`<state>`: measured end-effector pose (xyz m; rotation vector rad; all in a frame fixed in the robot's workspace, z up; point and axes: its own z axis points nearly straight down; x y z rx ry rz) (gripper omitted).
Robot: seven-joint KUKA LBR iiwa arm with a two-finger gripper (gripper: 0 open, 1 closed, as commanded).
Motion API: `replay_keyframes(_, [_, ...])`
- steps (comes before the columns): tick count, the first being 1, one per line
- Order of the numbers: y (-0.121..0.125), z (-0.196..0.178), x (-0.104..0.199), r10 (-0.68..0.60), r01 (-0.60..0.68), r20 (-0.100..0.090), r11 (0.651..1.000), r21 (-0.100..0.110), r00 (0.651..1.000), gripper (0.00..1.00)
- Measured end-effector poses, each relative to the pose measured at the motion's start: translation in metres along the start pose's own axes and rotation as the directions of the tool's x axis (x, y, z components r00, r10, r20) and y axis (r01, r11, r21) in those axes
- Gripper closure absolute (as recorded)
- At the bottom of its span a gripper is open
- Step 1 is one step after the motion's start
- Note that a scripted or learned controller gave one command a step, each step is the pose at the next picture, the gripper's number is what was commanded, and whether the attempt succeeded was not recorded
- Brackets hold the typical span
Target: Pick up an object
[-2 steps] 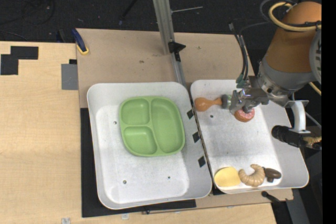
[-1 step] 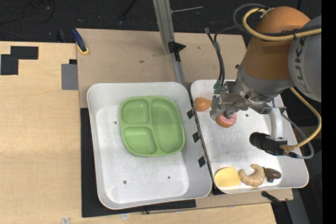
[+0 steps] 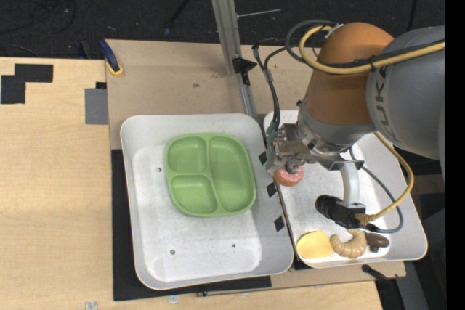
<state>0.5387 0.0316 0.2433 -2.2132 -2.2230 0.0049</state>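
Note:
My gripper [image 3: 286, 167] hangs low over the left part of the right bin [image 3: 407, 178], close to its left wall. Directly under it shows a small pink and red round object [image 3: 290, 177], partly covered by the gripper; whether it is held or just lying there cannot be made out. Near the bin's front edge lie a flat yellow round object [image 3: 313, 246], a tan curved croissant-like object [image 3: 348, 245] and a dark brown piece [image 3: 376, 240] beside it.
The left bin [image 3: 145, 229] holds a green divided plate [image 3: 210, 174] in its middle. An upright metal post [image 3: 227, 25] stands behind the bins. The grey arm with its orange band [image 3: 349, 83] covers the back of the right bin.

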Motion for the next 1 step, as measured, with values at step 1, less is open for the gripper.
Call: replay_keyframes(1, [-0.0172, -0.0024, 0.0506, -0.002, 0.002, -0.001, 1.000, 0.000, 1.000, 1.00])
